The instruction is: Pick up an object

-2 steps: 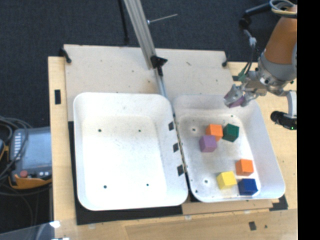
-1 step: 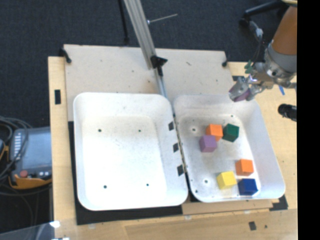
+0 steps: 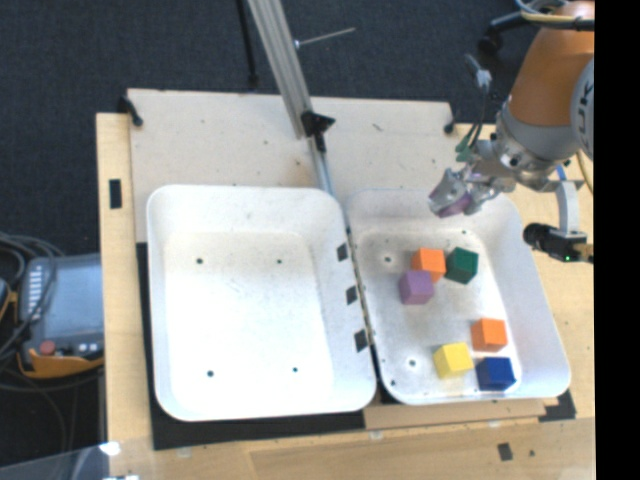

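My gripper point(image 3: 453, 198) hangs over the far edge of the right bin point(image 3: 535, 288), reaching in from the upper right. A small purple block point(image 3: 456, 207) shows between its fingertips, lifted off the bin floor. Below it on the bin floor lie an orange cube point(image 3: 431, 260), a green cube point(image 3: 462, 265) and a purple cube point(image 3: 416, 287), close together. Nearer the front corner sit a second orange cube point(image 3: 489, 333), a yellow cube point(image 3: 452, 358) and a blue cube point(image 3: 495, 372).
The left bin point(image 3: 250, 298) sits beside the right one, with black clips along the shared wall. A slanted metal post point(image 3: 285, 58) rises from behind the bins. A grey device with cables point(image 3: 60, 308) sits off the bench at left.
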Action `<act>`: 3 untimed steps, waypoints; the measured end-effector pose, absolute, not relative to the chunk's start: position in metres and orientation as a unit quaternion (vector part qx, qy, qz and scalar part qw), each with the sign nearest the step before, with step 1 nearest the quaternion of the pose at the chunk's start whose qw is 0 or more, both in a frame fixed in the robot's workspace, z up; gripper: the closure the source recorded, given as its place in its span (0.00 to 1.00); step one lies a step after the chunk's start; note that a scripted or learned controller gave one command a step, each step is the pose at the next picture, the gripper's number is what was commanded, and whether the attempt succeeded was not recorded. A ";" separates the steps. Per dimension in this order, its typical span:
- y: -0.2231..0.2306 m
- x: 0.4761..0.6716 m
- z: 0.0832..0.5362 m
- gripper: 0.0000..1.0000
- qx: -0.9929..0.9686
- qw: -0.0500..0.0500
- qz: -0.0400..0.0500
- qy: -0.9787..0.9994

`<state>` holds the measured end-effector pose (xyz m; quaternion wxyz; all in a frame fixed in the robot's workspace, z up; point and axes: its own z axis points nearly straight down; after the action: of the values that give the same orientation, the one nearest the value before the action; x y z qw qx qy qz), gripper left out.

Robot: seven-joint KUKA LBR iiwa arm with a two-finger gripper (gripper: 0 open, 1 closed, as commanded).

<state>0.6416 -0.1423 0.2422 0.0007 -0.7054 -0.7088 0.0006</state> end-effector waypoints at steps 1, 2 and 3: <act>-0.100 0.630 0.243 1.00 -0.705 0.001 0.000 -0.709; -0.062 0.613 0.237 1.00 -0.705 0.001 0.001 -0.709; -0.019 0.594 0.228 1.00 -0.705 0.001 0.001 -0.709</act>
<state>0.5943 -0.0191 0.2278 0.0013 -0.7052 -0.7090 0.0008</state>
